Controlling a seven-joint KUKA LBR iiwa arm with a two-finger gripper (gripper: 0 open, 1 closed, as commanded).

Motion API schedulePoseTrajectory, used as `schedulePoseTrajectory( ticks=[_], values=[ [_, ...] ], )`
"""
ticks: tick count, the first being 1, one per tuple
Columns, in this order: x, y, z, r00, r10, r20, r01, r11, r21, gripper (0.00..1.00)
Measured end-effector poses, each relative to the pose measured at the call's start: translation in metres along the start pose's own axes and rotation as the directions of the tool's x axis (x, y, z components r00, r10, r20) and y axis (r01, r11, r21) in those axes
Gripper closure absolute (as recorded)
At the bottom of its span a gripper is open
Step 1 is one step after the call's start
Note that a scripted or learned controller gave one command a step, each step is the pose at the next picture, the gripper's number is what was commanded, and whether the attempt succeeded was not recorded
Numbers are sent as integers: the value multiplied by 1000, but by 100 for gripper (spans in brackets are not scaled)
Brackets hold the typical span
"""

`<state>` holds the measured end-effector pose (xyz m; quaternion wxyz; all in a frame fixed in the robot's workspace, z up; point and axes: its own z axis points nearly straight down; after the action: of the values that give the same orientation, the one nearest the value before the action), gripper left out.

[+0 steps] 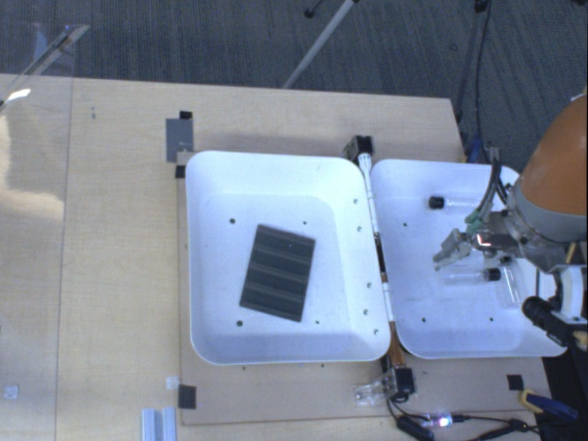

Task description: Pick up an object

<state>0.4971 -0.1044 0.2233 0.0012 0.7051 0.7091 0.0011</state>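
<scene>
A dark grey ribbed rectangular slab [277,272] lies flat and slightly tilted in the middle of the left white bin [197,246]. My gripper [452,251] hangs low over the middle of the right white bin [432,333], pointing left, with the orange-banded arm [560,168] behind it. Nothing shows in its grasp. A small black piece [435,202] sits on the right bin's floor near the far wall, above and left of the gripper. The slab lies far to the gripper's left, across the wall between the bins.
The bins rest on a light wooden bench [101,246], held by small black clamps [184,136] at their corners. Cables and a connector [413,416] lie at the front between the bins. Tripod legs [340,12] stand on the carpet beyond the bench.
</scene>
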Motion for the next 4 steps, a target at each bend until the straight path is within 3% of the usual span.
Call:
schedulePoseTrajectory(
  ticks=[1,2,3,4],
  values=[
    [-40,53,33,992,-127,1,127,992,-2,0],
    [-85,43,56,996,-87,1,87,996,-1,0],
    [-78,59,133,990,-140,5,140,990,-12,0],
    [-93,52,133,984,-177,4,177,984,-11,0]
  ],
)
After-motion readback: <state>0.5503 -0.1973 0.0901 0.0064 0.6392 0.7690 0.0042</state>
